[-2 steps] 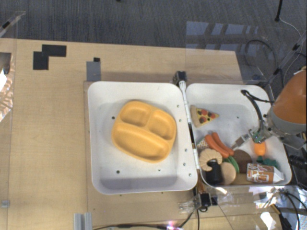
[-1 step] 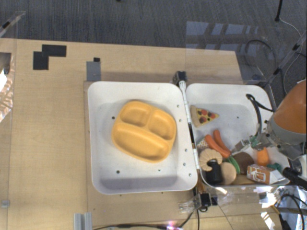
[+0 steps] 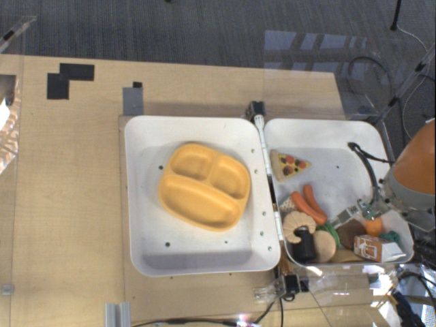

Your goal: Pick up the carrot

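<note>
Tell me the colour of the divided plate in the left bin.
Yellow-orange plate, seen in the camera view.

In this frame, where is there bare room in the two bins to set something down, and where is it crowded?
Free: the left bin floor around the yellow divided plate, mostly along its near edge; the right bin's far half beyond the pizza slice. Crowded: the right bin's near corner, where the carrot, sausage, other toy foods and the gripper bunch together.

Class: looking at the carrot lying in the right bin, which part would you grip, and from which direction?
Probably grip the carrot across its orange body, coming straight down. Its green top points towards the bin wall, and toys crowd its other sides. The hand hovers close by.
</note>
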You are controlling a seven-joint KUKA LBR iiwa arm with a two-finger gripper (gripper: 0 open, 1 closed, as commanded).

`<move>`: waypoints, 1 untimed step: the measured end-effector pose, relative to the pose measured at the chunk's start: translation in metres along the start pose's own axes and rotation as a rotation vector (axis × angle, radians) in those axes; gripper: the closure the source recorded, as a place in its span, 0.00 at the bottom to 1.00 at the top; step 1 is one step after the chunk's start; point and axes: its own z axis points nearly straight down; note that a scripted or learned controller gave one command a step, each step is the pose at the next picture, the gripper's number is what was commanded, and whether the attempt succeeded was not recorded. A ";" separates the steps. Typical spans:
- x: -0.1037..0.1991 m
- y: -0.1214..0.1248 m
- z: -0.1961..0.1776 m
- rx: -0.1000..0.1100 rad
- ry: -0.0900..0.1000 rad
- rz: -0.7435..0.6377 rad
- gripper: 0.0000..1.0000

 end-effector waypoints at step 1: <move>-0.005 -0.006 -0.001 0.008 -0.007 -0.290 0.00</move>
